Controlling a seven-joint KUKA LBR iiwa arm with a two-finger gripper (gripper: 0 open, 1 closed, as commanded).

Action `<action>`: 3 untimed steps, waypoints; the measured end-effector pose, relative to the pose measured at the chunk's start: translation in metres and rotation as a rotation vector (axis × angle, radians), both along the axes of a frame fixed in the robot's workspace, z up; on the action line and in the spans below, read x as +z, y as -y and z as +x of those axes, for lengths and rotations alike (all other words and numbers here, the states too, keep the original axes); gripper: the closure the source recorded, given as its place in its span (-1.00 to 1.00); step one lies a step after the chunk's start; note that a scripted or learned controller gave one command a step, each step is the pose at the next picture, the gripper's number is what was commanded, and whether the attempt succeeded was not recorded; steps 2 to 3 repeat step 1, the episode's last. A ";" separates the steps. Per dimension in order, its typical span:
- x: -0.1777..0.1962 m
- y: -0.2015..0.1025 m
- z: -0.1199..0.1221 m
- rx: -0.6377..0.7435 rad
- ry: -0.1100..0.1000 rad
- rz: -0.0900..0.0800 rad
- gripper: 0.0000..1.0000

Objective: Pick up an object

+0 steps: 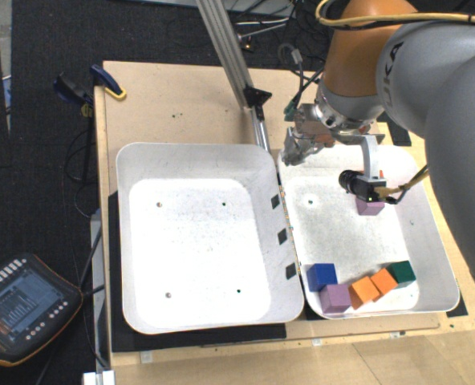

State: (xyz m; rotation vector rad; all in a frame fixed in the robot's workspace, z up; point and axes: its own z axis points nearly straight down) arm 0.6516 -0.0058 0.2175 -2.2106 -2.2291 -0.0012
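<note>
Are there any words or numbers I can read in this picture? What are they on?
No words or numbers can be read here.
The handheld controller at lower left has a lit screen, but its writing is too small and blurred to read.
The blocks, like the blue block, show no writing; neither do the white bins.
</note>
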 end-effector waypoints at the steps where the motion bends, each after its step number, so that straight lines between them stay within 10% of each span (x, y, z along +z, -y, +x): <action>1: 0.005 -0.048 0.010 0.000 0.004 -0.001 1.00; 3: 0.005 -0.048 0.010 0.000 0.004 -0.001 1.00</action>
